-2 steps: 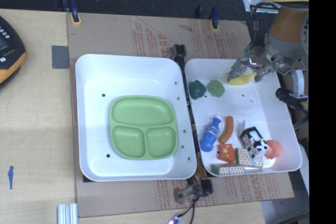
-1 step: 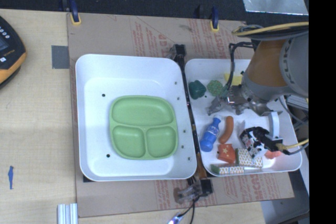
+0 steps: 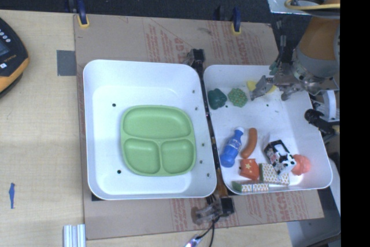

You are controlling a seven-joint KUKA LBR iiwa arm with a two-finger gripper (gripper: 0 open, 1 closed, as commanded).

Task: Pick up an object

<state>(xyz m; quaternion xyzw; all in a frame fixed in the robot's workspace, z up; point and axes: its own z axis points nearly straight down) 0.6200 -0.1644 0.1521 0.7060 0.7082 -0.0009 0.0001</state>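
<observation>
My gripper [image 3: 273, 91] hangs over the far part of the right bin [image 3: 324, 150], open, with nothing between its fingers. A small yellow piece [image 3: 252, 85] lies just left of its left fingertip. Further left sit a light green lump [image 3: 237, 96] and a dark green lump [image 3: 217, 99]. In the bin's near half lie a blue bottle [image 3: 231, 147], a brown sausage [image 3: 248, 142], a red piece [image 3: 249, 169], a black and white cow toy [image 3: 278, 155], an orange ball [image 3: 302, 164] and a patterned flat box [image 3: 272, 176].
The left bin [image 3: 98, 124] holds a green divided plate [image 3: 157, 140]. A yellow and black device [image 3: 8, 61] rests at the bench's left edge. Clamps [image 3: 236, 19] grip the cardboard's far edge. The arm's orange band [image 3: 319, 37] rises at the right.
</observation>
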